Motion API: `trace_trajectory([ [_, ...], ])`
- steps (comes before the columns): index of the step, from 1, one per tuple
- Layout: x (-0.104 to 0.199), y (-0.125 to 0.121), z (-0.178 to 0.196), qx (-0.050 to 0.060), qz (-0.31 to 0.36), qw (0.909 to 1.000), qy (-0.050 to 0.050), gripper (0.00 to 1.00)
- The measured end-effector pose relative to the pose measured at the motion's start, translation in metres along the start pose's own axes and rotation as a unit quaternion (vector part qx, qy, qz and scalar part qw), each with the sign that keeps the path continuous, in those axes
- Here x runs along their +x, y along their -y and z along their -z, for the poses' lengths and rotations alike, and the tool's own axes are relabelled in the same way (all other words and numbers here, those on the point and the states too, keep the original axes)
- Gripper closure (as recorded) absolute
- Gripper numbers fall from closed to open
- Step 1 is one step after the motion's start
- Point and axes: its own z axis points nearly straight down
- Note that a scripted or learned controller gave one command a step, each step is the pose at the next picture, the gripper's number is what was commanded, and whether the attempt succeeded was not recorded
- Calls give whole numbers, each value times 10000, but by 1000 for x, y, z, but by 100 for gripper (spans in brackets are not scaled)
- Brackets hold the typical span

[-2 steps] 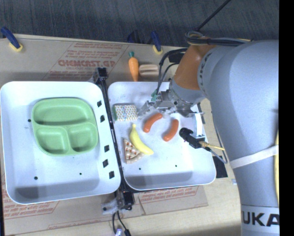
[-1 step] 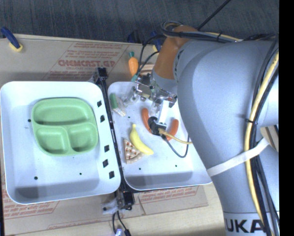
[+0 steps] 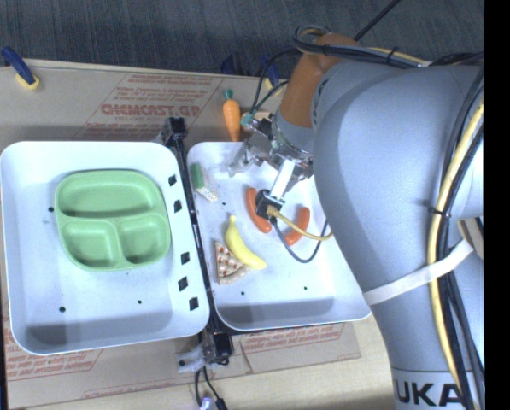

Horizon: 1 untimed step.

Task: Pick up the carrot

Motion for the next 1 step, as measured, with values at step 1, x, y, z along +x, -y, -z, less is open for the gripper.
trace_trajectory([
  [1, 1, 1, 10, 23, 45, 10000, 4, 100],
])
